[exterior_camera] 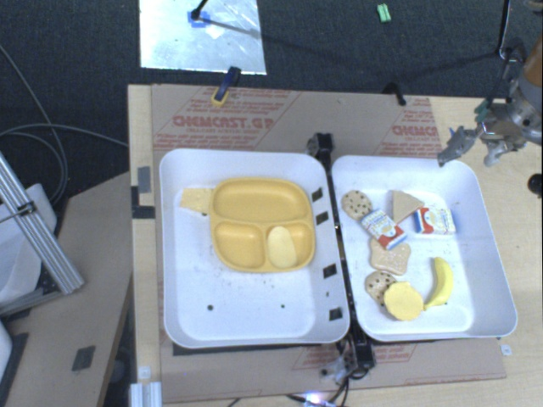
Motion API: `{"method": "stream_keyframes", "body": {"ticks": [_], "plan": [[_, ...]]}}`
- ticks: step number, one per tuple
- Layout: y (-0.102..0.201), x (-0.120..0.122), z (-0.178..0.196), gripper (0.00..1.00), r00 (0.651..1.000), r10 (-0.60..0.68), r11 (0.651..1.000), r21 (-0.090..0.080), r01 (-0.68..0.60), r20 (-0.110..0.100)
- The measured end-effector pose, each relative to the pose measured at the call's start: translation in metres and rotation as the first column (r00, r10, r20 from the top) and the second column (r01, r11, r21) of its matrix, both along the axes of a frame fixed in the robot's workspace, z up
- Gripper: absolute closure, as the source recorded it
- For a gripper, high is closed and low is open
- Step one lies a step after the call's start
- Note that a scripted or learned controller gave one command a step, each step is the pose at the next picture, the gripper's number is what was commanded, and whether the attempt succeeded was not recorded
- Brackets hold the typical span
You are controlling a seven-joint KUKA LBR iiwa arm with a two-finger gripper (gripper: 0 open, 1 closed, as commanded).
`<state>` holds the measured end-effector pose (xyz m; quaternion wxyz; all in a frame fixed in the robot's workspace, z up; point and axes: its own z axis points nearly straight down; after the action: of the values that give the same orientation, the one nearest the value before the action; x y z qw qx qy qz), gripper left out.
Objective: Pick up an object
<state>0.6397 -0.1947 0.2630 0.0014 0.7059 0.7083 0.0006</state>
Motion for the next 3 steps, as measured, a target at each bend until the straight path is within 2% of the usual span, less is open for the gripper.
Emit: {"method": "stream_keyframes", "body": {"ticks": [1,2,3], "plan": [[0.085,-0.017,-0.155,0.00,1.000,0.007,1.000,0.008,-0.007,-0.015],[0.081,-0.033,-0.168,0.00,1.000,0.000,1.000,-0.006,0.000,0.030],[0.095,-0.063,-0.173,0.00,1.000,-0.004,1.000,-0.001,0.004,0.014]]}}
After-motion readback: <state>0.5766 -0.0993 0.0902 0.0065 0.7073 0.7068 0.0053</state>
